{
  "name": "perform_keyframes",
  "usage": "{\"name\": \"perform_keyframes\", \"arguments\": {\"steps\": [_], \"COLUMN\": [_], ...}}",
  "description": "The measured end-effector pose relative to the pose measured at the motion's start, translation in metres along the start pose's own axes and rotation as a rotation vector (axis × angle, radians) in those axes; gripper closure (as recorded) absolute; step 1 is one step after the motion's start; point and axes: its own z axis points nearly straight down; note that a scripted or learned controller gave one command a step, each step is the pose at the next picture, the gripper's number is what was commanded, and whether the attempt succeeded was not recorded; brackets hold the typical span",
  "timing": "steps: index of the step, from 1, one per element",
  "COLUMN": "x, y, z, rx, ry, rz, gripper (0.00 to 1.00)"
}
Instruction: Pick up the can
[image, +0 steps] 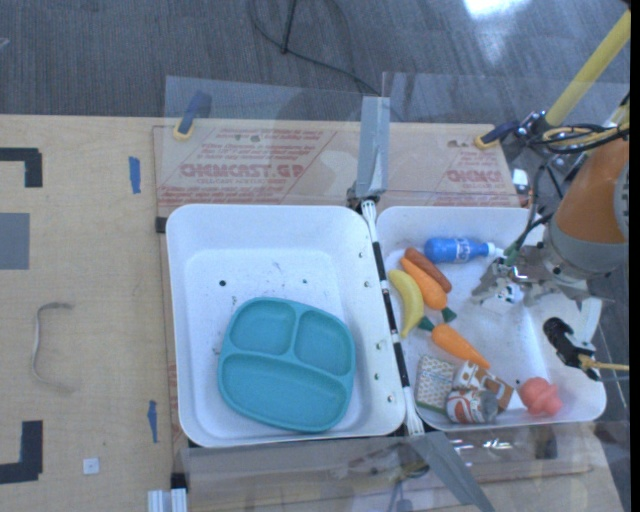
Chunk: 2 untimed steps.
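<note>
The can (472, 395) lay on its side near the front edge of the right bin (585, 405), a crumpled red-and-white thing with a silvery end, touching a small patterned packet (433, 378) to its left. A pinkish-red toy fruit (541, 396) sat just beside it on the right, and a carrot (460, 345) lay just behind it at a slant.

The arm (592, 205) came in from the right, its orange band above the wrist, and the tool (503, 283) hung over the middle of that bin, well apart from the can and nearer the blue bottle (456, 250) lying at the back. Nothing sat between its metal fingers (489, 287); how wide they stood I could not tell.

A banana (408, 302) lay along the bin's left wall with two sausage-like orange pieces (426, 278) beside it.

The left bin (200, 232) held a teal divided plate (287, 363). Both bins rested on the wooden worktop (80, 300).
</note>
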Motion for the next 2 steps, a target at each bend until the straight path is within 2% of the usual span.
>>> {"name": "perform_keyframes", "arguments": {"steps": [1, 2], "x": [-0.001, 0.034], "y": [0.001, 0.040], "z": [-0.011, -0.095], "rx": [-0.005, 0.007], "ry": [-0.001, -0.003], "rz": [0.002, 0.398], "gripper": [1.00, 1.00]}}
